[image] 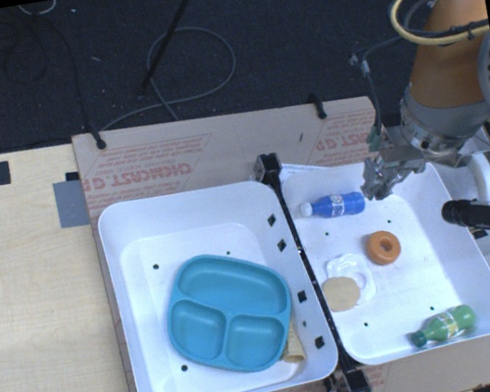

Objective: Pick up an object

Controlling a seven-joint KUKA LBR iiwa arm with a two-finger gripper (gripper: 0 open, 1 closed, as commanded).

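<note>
Gripper (379, 178) poised at the right bin's (457, 200) far edge, just beside the blue bottle (334, 206)

Nothing is seen held; whether the gripper is parted or closed cannot be told; the blue bottle is judged the likeliest target, being nearest. Loose items are kept in the right bin for reach: two bottles, one blue, one green (445, 325); one orange ring (384, 247); one tan disc (341, 293); one blue divided tray (229, 311) is seen in the left bin (132, 248).

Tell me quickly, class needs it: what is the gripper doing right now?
Gripper: beside the blue bottle in the right bin; open or closed cannot be told.
</note>
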